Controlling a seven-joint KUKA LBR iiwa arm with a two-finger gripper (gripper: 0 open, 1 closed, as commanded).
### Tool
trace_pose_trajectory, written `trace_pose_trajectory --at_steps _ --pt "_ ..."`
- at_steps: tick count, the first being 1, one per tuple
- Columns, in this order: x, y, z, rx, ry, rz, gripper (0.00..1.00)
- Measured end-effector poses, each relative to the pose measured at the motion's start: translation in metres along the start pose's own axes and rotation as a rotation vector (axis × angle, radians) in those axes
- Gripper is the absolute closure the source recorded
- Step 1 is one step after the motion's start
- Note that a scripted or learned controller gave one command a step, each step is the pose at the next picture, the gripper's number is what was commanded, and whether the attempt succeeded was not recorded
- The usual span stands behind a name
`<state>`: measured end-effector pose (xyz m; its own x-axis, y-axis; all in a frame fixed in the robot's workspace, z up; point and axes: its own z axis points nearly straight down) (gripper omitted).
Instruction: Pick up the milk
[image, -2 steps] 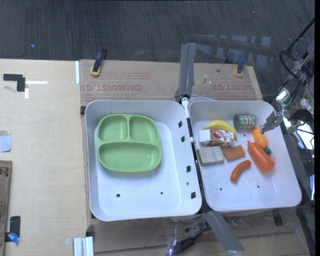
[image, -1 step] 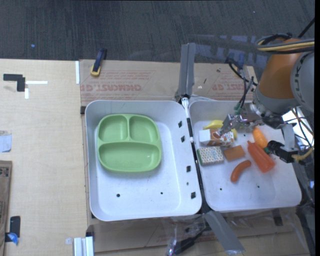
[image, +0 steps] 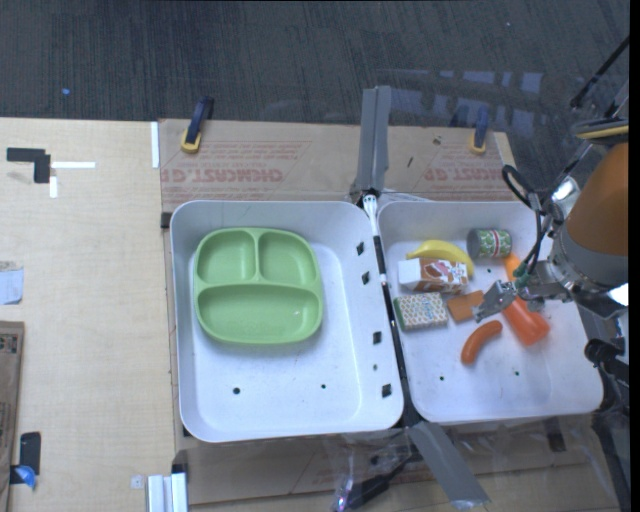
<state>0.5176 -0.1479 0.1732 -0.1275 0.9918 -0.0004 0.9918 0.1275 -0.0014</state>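
The milk (image: 430, 273) is a small carton with a white end and an orange-brown label. It lies on its side in the right bin (image: 500, 395), near the bin's left wall and just below a banana (image: 441, 250). My gripper (image: 497, 299) hangs low over the middle of the right bin, to the right of the milk and a little below it. It is apart from the carton, and nothing shows between its tips. The arm's orange band (image: 606, 215) is at the right edge.
Around the gripper lie a carrot (image: 526, 321), an orange sausage (image: 481, 340), a brown piece (image: 460, 307) and a speckled box (image: 421, 311). A green can (image: 489, 242) sits at the back. A green divided plate (image: 260, 285) lies in the left bin (image: 280, 400).
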Motion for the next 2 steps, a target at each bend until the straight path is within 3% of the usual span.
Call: trace_pose_trajectory --at_steps 1,2 --pt "0.027 0.063 0.037 0.001 0.000 0.244 0.00" --pt "0.045 0.077 0.081 0.000 -0.001 0.170 0.00"
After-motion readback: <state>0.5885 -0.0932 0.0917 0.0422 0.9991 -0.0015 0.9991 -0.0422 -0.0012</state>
